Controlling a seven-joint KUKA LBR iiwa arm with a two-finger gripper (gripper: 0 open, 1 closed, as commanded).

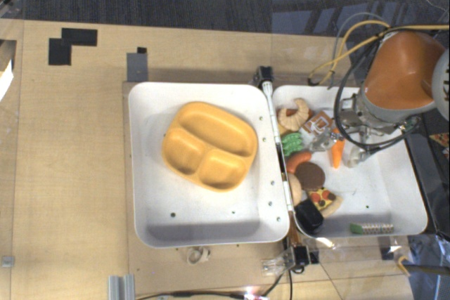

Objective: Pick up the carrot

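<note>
The carrot (337, 154) is a small orange piece standing lengthwise in the left half of the right bin (394, 193). My gripper (338, 150) hangs right over it, below the arm's orange band (401, 70). Its grey fingers (355, 156) stand apart on either side of the carrot, with a gap wider than the carrot. I cannot tell whether the carrot rests on the bin floor or is slightly raised.
Toy foods crowd the right bin's left side: a croissant (294, 112), a green piece (292, 144), a brown cookie (309, 173), a pizza slice (325, 199) and a black object (308, 216). A yellow divided plate (209, 144) lies in the left bin (151, 207).
</note>
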